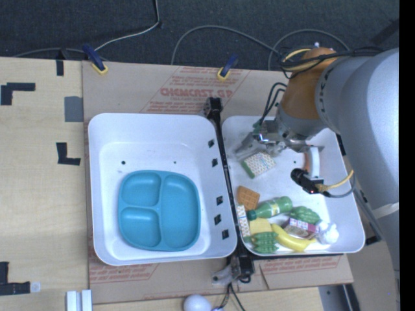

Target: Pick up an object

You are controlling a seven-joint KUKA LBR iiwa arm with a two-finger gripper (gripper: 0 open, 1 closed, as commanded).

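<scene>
Patterned packet (259,164) just below pincer (254,142)

The left bin (104,131) is plain white, and the sectioned plate (159,210) inside it is a flat sky blue. Right of that plate, the right bin (347,235) is white too. In it lies a pale packet (258,165) with a fine green speckle, perhaps a checked print. Further right of the plate sit a tan cracker (247,196), a green bottle (272,208), a yellow banana (290,240) and a dark green ridged piece (264,241). The arm (363,109) is grey with an orange band (302,99).
</scene>
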